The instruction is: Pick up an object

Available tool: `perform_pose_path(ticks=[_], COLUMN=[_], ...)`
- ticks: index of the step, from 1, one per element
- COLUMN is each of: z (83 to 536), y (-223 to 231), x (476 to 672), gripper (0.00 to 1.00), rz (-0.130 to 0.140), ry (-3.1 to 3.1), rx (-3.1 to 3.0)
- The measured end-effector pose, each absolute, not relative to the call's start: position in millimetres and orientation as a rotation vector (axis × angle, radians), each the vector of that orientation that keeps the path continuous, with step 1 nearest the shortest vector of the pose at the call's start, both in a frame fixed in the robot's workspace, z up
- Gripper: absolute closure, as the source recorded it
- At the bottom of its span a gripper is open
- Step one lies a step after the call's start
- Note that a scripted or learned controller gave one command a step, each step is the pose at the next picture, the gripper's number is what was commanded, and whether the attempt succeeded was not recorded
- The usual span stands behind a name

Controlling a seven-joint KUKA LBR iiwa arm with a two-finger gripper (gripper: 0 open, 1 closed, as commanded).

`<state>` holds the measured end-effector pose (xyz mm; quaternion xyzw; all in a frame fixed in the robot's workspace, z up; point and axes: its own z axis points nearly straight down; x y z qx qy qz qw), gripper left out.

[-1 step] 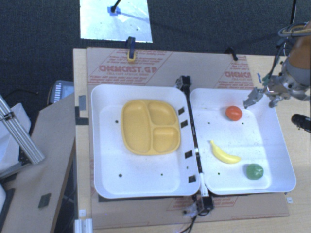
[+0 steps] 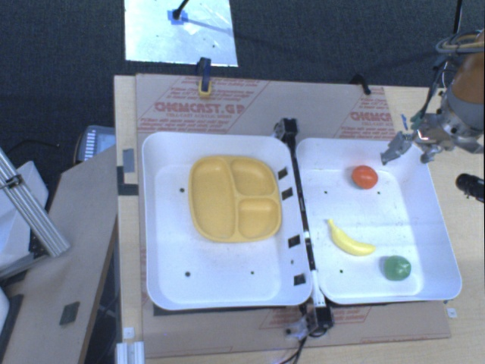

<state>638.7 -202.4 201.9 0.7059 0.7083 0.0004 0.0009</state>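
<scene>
- The gripper (image 2: 413, 149) hangs over the top right corner of the right bin (image 2: 424, 203). Its fingers are spread wide and hold nothing.
- The orange tomato (image 2: 364, 177) sits near it, down and to the left.
- The banana (image 2: 350, 240) and green apple (image 2: 395, 268) lie farther below.
- A yellow tray (image 2: 234, 199) sits far left, in the left bin (image 2: 163, 226).
</scene>
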Motion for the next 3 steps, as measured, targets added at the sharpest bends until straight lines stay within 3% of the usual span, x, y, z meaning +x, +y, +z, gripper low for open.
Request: perform_pose_path(ticks=[1, 2, 3], z=[140.0, 117.6, 126.9], y=[-205.1, -203.9, -204.9], x=[640.6, 648.4, 648.0], gripper=[0.00, 0.00, 1.00], rz=[-0.002, 0.024, 0.020], ry=[2.225, 2.215, 2.218], rx=[2.220, 2.201, 2.200])
